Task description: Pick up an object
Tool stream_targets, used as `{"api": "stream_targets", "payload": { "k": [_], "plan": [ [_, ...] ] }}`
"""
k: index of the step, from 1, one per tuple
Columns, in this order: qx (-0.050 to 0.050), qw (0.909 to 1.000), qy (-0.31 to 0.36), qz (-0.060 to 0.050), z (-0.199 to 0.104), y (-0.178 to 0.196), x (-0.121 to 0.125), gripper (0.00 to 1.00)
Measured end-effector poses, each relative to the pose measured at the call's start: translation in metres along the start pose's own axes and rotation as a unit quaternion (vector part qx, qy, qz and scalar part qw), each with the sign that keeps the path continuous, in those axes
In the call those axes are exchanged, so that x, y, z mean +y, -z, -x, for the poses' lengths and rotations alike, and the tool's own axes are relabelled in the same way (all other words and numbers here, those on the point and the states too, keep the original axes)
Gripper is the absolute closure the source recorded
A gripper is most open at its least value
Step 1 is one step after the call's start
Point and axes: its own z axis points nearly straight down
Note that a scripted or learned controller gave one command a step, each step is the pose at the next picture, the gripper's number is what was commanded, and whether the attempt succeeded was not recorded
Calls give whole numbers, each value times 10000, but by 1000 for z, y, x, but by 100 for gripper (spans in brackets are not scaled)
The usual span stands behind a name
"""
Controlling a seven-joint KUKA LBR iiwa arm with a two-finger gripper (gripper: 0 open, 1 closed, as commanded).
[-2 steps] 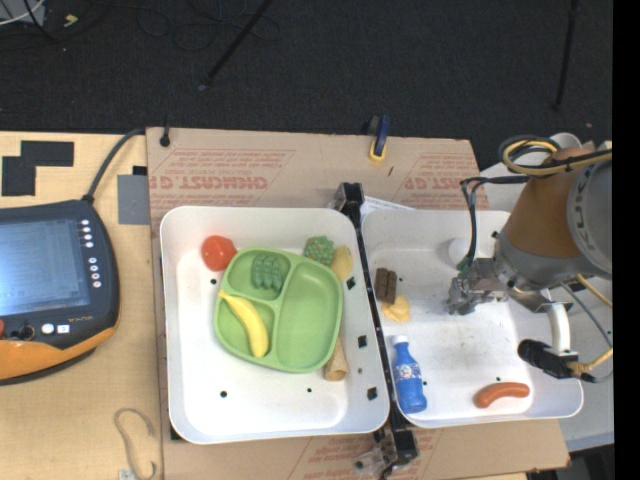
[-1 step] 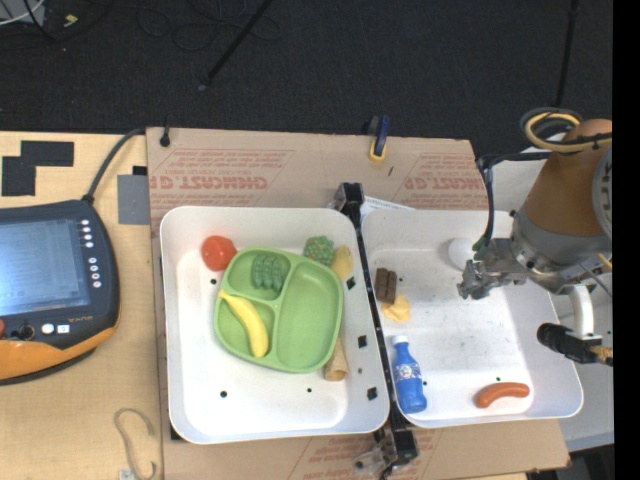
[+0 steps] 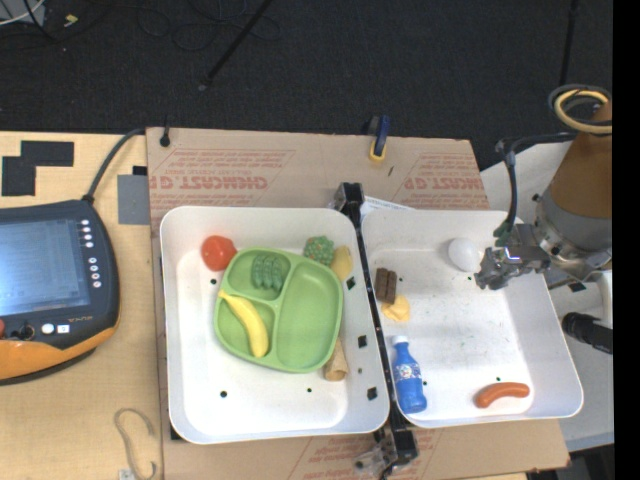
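At the bench's left edge we see a tablet [image 3: 50, 278] with an orange rim. In the left bin [image 3: 190, 388] a green tray [image 3: 300, 323] sits near the middle; a banana [image 3: 246, 323] lies in its left compartment and a green vegetable [image 3: 268, 270] in its upper one. A tomato [image 3: 217, 252] rests just beside the tray's upper left corner. In the right bin [image 3: 545, 368], a brown block [image 3: 386, 285] and a yellow piece [image 3: 397, 311] lie near the left wall, a blue bottle [image 3: 407, 375] near the front left corner, a sausage [image 3: 501, 395] near the front right corner, and a white ball [image 3: 463, 254] near the back edge. The gripper [image 3: 497, 268] hangs just right of that ball; we cannot tell whether it is spread or closed.
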Motion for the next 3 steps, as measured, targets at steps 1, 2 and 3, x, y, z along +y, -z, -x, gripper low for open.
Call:
{"api": "stream_targets", "payload": {
  "k": [1, 2, 3],
  "plan": [
    [3, 10000, 3, -6, 2, 16, 0, 100],
    [17, 10000, 16, -27, -38, 23, -23, 100],
    [13, 10000, 12, -40, -81, 12, -40, 100]
  ]
}}
